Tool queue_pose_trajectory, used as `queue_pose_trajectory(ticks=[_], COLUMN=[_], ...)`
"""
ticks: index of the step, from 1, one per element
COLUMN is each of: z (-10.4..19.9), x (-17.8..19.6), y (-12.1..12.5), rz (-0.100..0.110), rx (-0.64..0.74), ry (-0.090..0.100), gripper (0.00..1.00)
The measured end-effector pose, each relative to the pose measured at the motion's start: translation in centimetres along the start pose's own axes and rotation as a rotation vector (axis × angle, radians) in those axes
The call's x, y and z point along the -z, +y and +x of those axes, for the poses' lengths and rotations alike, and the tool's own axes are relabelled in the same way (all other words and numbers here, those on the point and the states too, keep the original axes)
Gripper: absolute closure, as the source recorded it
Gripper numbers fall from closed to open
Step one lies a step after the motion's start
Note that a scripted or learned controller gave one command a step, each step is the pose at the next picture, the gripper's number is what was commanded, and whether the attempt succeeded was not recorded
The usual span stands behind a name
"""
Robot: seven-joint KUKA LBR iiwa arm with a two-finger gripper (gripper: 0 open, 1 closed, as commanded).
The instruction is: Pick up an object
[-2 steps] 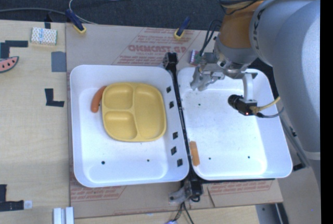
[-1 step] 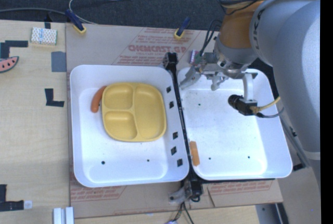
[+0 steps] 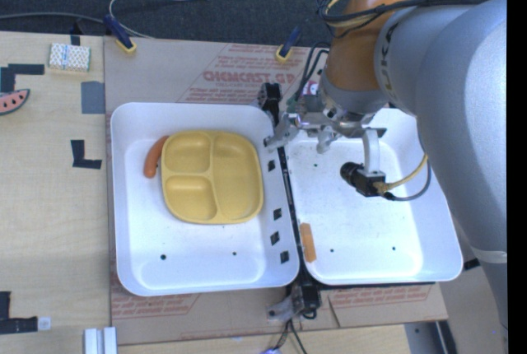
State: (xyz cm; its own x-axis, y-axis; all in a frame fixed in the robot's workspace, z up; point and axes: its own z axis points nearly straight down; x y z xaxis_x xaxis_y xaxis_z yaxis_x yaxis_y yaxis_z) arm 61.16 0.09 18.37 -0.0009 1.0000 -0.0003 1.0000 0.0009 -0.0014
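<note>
The gripper (image 3: 325,134) hung over the right bin (image 3: 395,253); its grip, I couldn't tell. It needed lowering squarely astride the orange piece (image 3: 307,242) by the divider.

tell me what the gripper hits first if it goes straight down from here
Probably the bare white floor of the right bin: the gripper hangs over its upper left part, apart from the small orange piece. Depth is unclear.

One fixed overhead camera looks down slantwise on both white bins (image 3: 132,262).
</note>
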Motion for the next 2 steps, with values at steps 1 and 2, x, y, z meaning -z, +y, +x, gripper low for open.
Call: queue_pose_trajectory(ticks=[1,2], z=[-5.13,-5.08], x=[4.87,5.78], y=[5.12,5.11], rz=[-0.003,-0.001], rx=[-0.001,0.001], ry=[-0.002,-0.004], gripper=[0.0,1.0])
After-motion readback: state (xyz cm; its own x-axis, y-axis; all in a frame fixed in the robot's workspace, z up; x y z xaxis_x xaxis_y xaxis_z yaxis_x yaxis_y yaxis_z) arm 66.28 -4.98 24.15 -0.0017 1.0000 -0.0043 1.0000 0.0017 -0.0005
